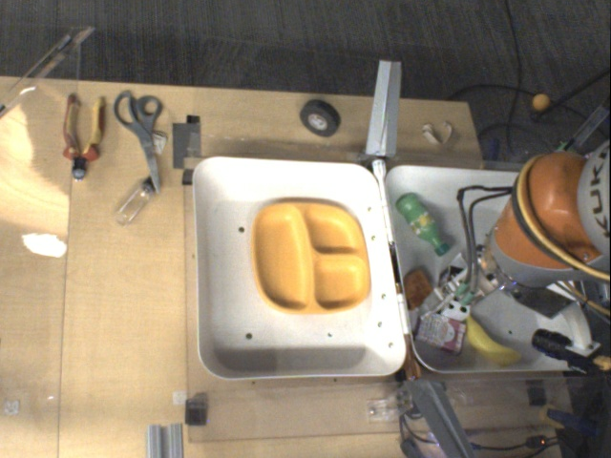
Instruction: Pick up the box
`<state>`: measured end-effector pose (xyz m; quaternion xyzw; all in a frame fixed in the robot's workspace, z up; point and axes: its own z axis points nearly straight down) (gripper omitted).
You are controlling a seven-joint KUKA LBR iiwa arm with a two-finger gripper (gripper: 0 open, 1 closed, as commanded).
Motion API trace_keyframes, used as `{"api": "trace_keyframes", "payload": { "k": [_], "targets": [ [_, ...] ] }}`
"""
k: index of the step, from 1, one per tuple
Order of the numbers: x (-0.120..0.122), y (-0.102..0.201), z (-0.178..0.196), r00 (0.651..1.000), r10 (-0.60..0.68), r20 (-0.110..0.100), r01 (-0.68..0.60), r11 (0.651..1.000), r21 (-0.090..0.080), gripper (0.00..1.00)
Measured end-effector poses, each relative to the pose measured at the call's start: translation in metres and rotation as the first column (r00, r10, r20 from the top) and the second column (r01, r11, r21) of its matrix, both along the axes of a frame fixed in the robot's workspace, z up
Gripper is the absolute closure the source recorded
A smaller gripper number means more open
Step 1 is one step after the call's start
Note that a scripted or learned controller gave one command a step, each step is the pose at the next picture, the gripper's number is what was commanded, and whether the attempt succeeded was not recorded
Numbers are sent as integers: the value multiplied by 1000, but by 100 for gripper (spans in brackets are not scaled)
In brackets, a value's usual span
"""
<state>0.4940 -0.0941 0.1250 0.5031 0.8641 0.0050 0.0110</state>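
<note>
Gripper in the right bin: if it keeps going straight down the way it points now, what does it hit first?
Probably the small box, just beneath the gripper, beside the banana; depth is unclear.

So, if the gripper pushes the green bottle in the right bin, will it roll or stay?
The green bottle lies on its side, so it would probably roll. It looks like small plastic, likely light and somewhat slippery. Free bin floor beside it gives room to slide.

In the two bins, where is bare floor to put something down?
Left bin: a bare white margin rings the yellow tray. Right bin: bare above the green bottle; crowded near the gripper, box and banana.
</note>
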Motion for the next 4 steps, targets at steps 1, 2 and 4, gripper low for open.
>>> {"api": "trace_keyframes", "payload": {
  "k": [1,2,4],
  "targets": [
    [11,-1,-15,952,-306,33,305,952,17,0],
    [15,6,-15,859,-510,43,509,860,31,0],
    [40,-29,20,899,-436,-20,437,900,3,0]
  ]
}}
